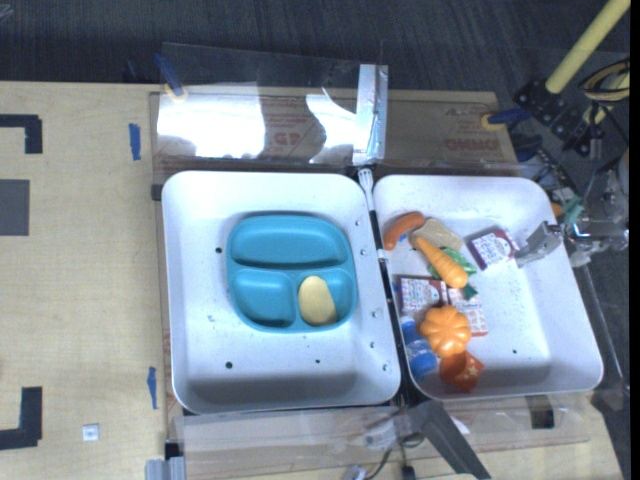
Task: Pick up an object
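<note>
Claw (540, 240) at right bin (530, 313) rim, openness impossible to tell, nothing visibly held. Best aimed at pumpkin (445, 329), squarely from above, clear of carrot (447, 261).

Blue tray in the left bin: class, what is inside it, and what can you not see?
The blue tray holds one yellow egg-shaped object in its lower right compartment. Its other compartments show bare blue. The part of the tray floor beneath the object is covered.

Right of the small pumpkin (446, 329), the right bin's floor (535, 308) lies bare and open from above; behind and left of the pumpkin, a carrot (445, 260), packets (424, 295) and toys crowd together
</note>
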`<state>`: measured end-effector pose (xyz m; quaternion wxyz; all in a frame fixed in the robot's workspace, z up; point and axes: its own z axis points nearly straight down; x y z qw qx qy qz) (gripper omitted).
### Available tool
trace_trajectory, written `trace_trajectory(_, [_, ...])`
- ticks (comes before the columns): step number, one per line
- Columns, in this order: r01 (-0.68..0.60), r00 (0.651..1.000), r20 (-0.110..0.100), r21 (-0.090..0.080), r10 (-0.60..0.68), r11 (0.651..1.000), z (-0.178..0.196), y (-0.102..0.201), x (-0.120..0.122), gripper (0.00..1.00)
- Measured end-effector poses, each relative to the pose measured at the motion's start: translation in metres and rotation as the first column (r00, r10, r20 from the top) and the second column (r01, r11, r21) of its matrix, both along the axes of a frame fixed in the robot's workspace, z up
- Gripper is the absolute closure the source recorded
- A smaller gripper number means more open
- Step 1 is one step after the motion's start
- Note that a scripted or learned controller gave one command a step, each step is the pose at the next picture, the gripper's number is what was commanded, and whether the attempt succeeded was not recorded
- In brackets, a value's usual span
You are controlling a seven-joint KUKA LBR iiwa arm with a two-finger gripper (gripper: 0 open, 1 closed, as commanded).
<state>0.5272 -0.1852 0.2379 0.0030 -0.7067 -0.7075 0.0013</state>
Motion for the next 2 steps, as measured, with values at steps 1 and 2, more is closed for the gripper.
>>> trace_trajectory(1, [-0.056, 0.998, 0.006, -0.002, 0.056, 0.998, 0.060, 0.010, -0.020, 0.00])
trace_trajectory(2, [-0.054, 0.998, -0.008, 0.002, 0.054, 0.999, -0.081, 0.071, -0.006, 0.00])
